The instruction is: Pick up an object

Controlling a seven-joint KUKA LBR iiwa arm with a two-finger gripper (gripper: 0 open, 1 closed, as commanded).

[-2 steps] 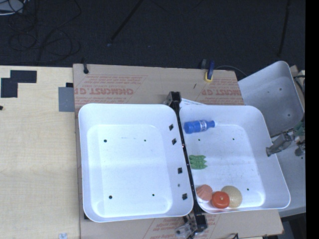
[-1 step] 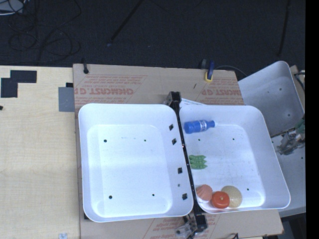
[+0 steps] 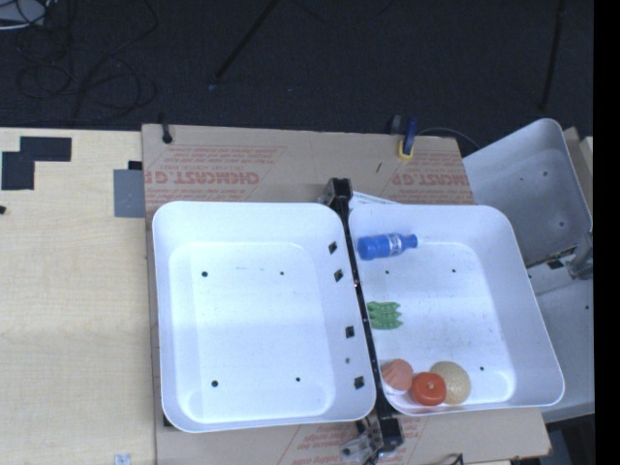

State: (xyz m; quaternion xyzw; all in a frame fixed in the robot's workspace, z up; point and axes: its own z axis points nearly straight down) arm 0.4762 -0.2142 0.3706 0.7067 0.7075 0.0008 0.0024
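Observation:
The right bin (image 3: 504, 260) holds a blue bottle (image 3: 387, 245) lying on its side near the far left corner. A small green object (image 3: 384, 315) lies by the bin's left wall. At the near left corner sit a pink round piece (image 3: 396, 373), a red round piece (image 3: 428, 388) and a tan round piece (image 3: 451, 380), close together and touching.
The left bin (image 3: 252, 318) sits beside the right one, with a black divider strip (image 3: 354, 298) between them. Both rest on a cardboard sheet (image 3: 252, 168) on the wooden bench. A grey metal plate (image 3: 542, 182) stands at the right.

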